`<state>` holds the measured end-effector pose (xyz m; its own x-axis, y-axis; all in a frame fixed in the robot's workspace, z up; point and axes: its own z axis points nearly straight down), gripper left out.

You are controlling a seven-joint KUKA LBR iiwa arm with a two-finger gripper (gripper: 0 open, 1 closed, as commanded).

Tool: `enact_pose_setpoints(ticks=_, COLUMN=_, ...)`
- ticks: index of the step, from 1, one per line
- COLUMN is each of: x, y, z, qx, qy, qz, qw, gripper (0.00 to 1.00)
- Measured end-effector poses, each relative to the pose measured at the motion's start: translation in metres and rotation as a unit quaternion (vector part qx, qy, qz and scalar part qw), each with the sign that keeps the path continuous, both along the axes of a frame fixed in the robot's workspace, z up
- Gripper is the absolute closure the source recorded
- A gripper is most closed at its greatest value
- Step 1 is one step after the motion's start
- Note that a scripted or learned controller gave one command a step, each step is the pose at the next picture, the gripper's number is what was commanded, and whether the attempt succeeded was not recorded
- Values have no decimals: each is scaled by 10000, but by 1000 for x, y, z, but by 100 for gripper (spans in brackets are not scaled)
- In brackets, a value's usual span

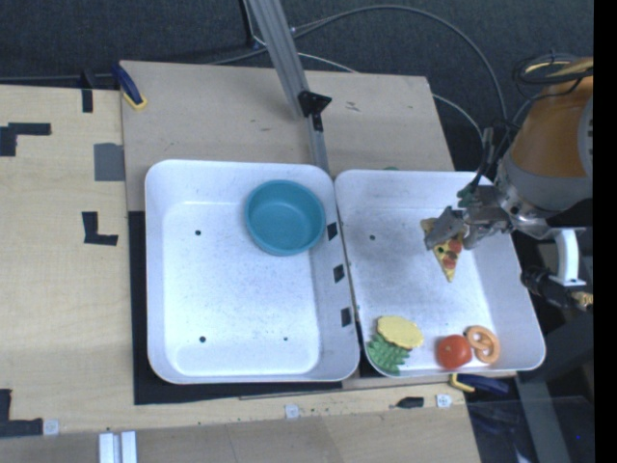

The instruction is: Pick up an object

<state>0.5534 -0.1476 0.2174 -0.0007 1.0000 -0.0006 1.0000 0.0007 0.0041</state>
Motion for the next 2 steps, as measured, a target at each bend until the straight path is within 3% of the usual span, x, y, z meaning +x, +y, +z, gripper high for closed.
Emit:
enact_pose_setpoints(ticks=1, x=-9, y=2, z=51, qx=0, qy=2, qz=-1, qw=10000, gripper=100)
enact_pose_setpoints(ticks=2, x=-3, y=47, z=46, qx=6, qy=25, qz=16, qw=10000, gripper=100)
